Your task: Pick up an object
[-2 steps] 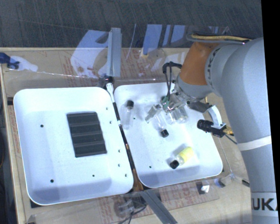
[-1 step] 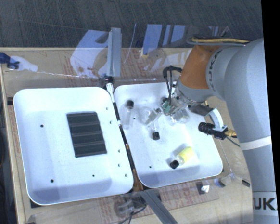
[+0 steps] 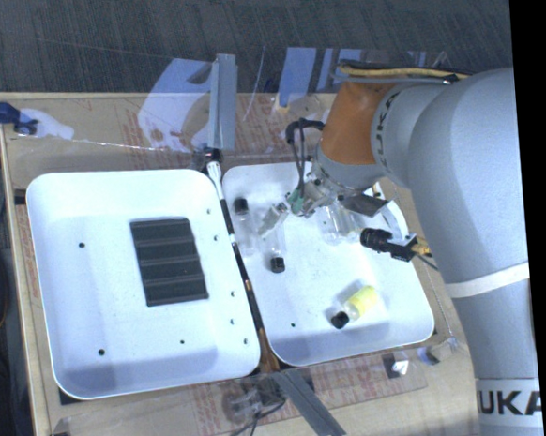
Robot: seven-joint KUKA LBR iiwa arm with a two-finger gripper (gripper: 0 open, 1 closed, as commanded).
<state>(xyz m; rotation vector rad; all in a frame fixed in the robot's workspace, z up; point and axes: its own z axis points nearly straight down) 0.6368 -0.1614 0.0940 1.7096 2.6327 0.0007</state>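
My gripper (image 3: 295, 204) is low over the upper middle of the right bin (image 3: 409, 329), below the orange wrist band. A clear, glassy item (image 3: 271, 219) lies just to its left, and I cannot tell whether the two touch. A small black piece (image 3: 241, 205) sits near the bin's upper left wall. Another small black piece (image 3: 277, 264) lies below the gripper. A yellow bottle (image 3: 362, 300) with a black cap (image 3: 339, 320) lies at the bin's lower middle, apart from the gripper.
The left bin (image 3: 55, 201) holds a black ribbed rectangular block (image 3: 168, 260) near its centre. A ridge (image 3: 240, 271) divides the two bins. The grey arm covers the right bin's right side. Clear plastic pieces stand behind the bins.
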